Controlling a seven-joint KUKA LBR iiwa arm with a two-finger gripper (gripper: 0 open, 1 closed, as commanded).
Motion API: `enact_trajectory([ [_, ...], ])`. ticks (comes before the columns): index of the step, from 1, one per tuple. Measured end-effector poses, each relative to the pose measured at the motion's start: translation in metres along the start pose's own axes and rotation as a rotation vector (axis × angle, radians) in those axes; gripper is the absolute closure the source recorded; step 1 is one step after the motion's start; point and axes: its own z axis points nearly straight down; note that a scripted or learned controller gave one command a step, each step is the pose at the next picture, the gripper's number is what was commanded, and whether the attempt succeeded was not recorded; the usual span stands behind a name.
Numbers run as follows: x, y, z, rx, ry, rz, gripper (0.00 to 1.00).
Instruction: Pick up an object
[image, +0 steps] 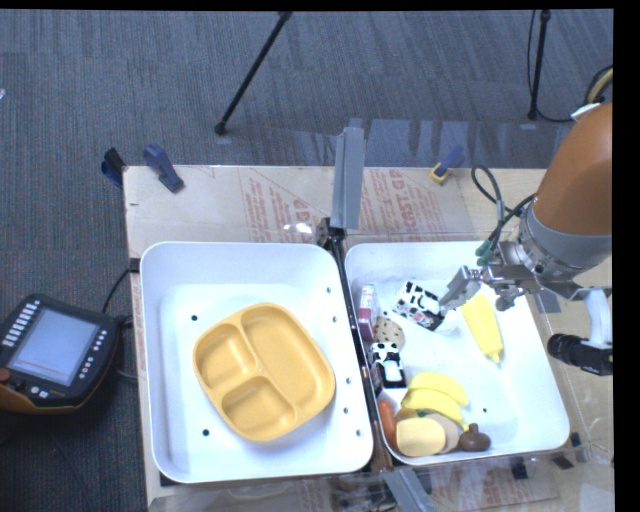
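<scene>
Two bins are lying under my arm, and my gripper is hanging low over the right bin, near its far middle. I cannot tell how its tips are standing; they are blurring into a grey wedge against the white floor. Nothing is showing between them, so I am judging that I am in the approach, with no grasp made.

Just beside the tip, toward the divider, a small black-and-white patterned block is resting, flat and boxy. On the other side, a long yellow piece is lying, smooth and corn-shaped. Either is looking like the target. The next move, as I read it, is calling for a straight descent centred on one of them, with enough clearance that I am not nudging the other aside.

Further toward the near wall, yellow bananas are curving over a pale round slice, both looking like glossy plastic. A second patterned block is sitting by the divider.

Beyond it, the left bin is holding a yellow divided plate, matte and rounded.
</scene>
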Motion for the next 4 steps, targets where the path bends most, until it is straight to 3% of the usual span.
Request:
enact_trajectory([
  [1, 0.008, 0.053, 0.053, 0.002, 0.000, -0.128, 0.00],
  [2, -0.023, 0.056, 0.111, 0.003, 0.001, -0.233, 0.00],
  [3, -0.013, 0.088, 0.141, -0.029, -0.003, 0.128, 0.00],
  [4, -0.021, 0.091, 0.147, -0.035, 0.002, 0.005, 0.00],
])
